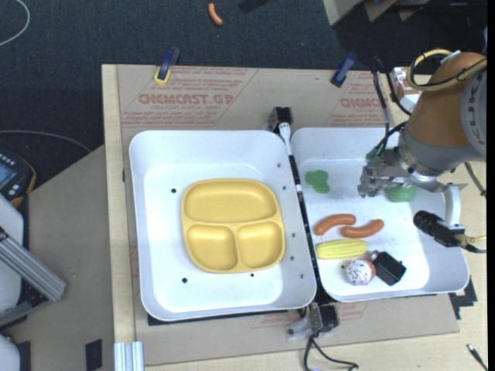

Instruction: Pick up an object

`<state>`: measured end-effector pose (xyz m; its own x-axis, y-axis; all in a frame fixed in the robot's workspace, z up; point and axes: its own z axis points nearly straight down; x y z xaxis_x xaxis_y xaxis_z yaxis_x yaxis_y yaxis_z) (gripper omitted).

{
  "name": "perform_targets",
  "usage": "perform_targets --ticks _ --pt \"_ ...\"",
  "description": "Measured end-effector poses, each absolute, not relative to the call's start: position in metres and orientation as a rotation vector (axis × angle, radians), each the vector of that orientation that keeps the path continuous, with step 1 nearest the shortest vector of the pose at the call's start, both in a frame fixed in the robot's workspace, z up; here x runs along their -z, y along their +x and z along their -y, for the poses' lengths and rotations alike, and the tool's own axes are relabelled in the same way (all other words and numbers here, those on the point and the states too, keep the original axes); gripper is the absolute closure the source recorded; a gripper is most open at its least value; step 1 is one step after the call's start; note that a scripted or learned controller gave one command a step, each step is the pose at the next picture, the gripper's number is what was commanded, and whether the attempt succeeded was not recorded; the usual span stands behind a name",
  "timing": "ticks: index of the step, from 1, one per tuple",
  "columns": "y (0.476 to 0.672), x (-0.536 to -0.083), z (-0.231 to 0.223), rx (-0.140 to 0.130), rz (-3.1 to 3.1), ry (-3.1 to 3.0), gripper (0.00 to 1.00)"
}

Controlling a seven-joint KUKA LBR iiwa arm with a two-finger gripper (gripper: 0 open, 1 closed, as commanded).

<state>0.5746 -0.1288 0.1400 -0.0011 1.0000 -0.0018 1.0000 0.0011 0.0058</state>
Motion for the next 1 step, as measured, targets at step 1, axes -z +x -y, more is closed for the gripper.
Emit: perform_targets --ticks 1 --pt "0.5857 -0.1979 0.1272 -0.007 -2.218 2.214 1.0"
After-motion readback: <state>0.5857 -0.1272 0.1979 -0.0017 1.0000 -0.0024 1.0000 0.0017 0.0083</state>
